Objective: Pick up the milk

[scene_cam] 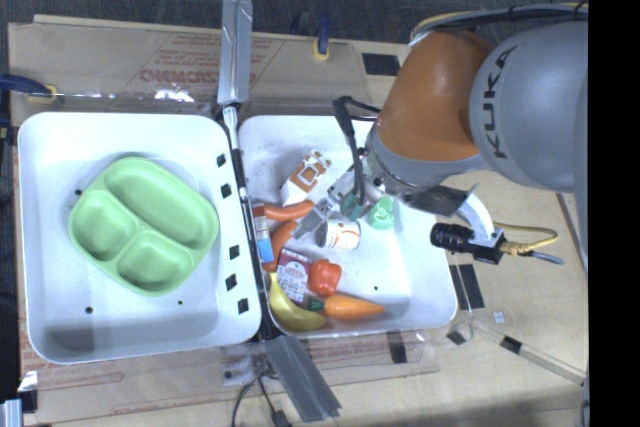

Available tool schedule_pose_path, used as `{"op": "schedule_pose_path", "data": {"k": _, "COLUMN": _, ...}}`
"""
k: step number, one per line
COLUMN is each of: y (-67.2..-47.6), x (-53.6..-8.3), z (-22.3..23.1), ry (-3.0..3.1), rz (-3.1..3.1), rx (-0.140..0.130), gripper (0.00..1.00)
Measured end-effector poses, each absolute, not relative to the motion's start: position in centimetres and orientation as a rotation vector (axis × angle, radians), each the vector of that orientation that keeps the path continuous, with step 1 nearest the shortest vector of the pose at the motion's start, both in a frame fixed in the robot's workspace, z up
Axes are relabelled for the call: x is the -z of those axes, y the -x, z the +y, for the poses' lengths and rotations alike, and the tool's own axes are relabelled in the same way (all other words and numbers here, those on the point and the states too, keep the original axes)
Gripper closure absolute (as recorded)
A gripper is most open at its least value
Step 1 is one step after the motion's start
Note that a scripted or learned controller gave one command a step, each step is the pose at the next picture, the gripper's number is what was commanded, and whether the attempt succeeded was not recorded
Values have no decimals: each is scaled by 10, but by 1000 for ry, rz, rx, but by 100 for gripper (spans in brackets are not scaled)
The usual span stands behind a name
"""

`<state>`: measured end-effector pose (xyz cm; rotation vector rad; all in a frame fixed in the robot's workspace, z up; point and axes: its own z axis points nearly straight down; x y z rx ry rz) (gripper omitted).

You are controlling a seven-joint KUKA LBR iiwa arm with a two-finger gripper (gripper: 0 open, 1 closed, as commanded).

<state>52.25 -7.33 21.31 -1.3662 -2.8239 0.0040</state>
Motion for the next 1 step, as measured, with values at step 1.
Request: {"op": "schedule_pose_path", "data": {"k": 1, "y": -536, "x": -245, "z": -89, "ry": 1115, "rz": -2931, "rx": -4, "gripper": 0}}
